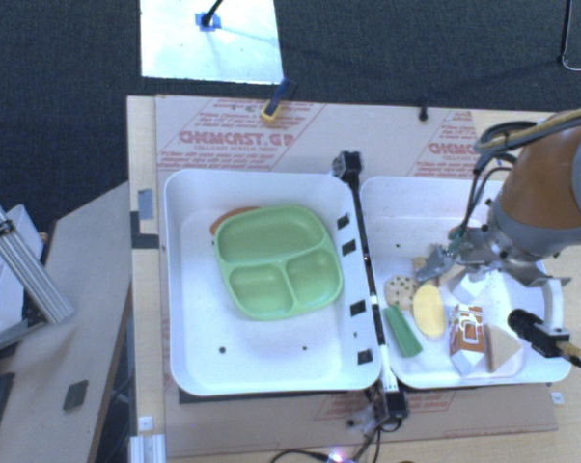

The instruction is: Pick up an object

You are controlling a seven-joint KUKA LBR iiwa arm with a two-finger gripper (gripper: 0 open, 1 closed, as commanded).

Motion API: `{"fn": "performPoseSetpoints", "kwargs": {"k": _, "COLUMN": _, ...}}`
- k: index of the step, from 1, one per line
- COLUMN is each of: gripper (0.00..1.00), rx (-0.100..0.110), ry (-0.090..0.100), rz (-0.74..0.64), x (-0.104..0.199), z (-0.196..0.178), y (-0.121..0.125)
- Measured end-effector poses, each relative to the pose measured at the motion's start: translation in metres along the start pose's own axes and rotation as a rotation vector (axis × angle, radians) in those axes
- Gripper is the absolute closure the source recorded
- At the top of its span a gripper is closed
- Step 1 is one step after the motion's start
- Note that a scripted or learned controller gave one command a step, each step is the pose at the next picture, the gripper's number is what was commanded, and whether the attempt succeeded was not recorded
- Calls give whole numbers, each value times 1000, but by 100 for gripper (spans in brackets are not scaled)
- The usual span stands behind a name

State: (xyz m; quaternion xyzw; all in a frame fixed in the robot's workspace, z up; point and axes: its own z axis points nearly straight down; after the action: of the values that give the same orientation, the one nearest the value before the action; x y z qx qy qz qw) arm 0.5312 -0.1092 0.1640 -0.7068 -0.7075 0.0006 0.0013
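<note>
The robot arm reaches in at the frame's right, its bulk hiding much of the right bin. The hand hangs low over a yellow object, a spotted cookie, a green stick and a brown packet; whether it is open or closed cannot be made out. A green divided tray in the left bin half-covers something orange.

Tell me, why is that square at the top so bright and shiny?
In the camera view, the pale square on the dark floor is glaring, almost washed out; the green tray is evenly lit with a soft shadow below it in the left bin; the arm looks slightly blurred.
</note>
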Motion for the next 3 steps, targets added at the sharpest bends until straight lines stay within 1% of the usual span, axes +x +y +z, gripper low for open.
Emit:
{"fn": "performPoseSetpoints", "kwargs": {"k": 2, "gripper": 0, "rx": -3, "ry": 0, "rz": 1, "x": 5, "z": 79, "y": 2}}
{"fn": "performPoseSetpoints", "kwargs": {"k": 3, "gripper": 100, "rx": -12, "ry": 1, "rz": 0, "x": 6, "z": 66, "y": 5}}
